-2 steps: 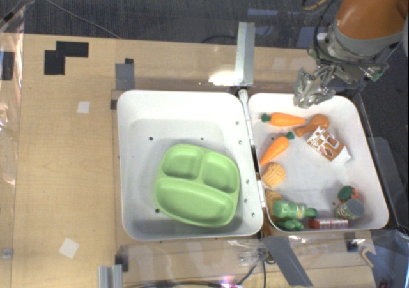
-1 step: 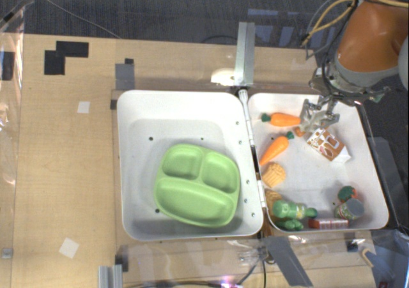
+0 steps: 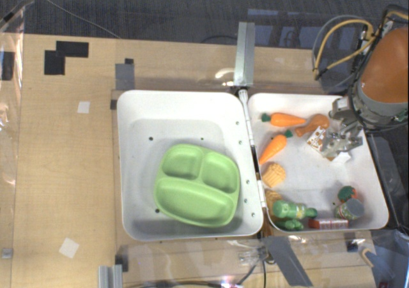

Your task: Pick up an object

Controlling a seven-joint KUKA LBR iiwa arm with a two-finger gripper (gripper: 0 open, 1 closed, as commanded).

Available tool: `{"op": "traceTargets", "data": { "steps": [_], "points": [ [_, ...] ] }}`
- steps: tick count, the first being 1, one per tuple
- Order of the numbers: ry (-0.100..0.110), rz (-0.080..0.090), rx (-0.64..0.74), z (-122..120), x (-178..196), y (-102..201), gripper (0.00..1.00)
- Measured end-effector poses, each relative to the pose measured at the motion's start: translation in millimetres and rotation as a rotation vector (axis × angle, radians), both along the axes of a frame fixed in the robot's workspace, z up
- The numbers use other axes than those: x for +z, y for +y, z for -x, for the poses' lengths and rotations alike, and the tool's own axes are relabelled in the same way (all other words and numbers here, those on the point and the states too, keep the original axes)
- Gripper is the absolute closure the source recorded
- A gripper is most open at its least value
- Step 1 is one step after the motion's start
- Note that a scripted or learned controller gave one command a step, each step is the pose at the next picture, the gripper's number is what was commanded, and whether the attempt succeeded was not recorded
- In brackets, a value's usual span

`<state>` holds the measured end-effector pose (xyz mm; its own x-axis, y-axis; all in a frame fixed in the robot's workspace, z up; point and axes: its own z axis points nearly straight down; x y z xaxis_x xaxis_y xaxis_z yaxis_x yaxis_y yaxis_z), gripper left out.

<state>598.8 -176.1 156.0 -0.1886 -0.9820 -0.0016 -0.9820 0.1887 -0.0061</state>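
Observation:
The right bin (image 3: 367, 172) holds several toy foods. One orange carrot (image 3: 284, 119) lies at its far left, and a second carrot (image 3: 273, 148) lies tilted below it. A brown drumstick-like piece (image 3: 313, 126) rests near the far middle. A yellow corn piece (image 3: 273, 175) sits by the left wall. My gripper (image 3: 339, 142) hangs low over the right bin's far right part, just right of the brown piece and beside a small white and brown item (image 3: 316, 140). I see nothing clearly held in it.
The left bin (image 3: 137, 152) holds a green divided plate (image 3: 197, 184). Along the right bin's near edge lie a green bottle (image 3: 294, 210), a red stick-like item (image 3: 329, 223) and a small can (image 3: 350, 207). A metal divider (image 3: 250, 146) separates the bins.

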Motion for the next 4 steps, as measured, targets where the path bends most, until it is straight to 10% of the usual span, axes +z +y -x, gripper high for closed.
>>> {"op": "traceTargets", "data": {
  "steps": [1, 2, 3, 4],
  "points": [
    [0.000, -0.001, 0.001, -0.3, -0.1, 1.1, 0.00],
    [-0.007, 0.001, -0.047, -2.7, -66.1, -12.3, 0.00],
    [-0.009, -0.002, 0.036, 38.0, -64.7, 85.4, 0.00],
    [-0.008, 0.000, 0.078, 4.5, -65.5, 87.6, 0.00]
  ]
}}
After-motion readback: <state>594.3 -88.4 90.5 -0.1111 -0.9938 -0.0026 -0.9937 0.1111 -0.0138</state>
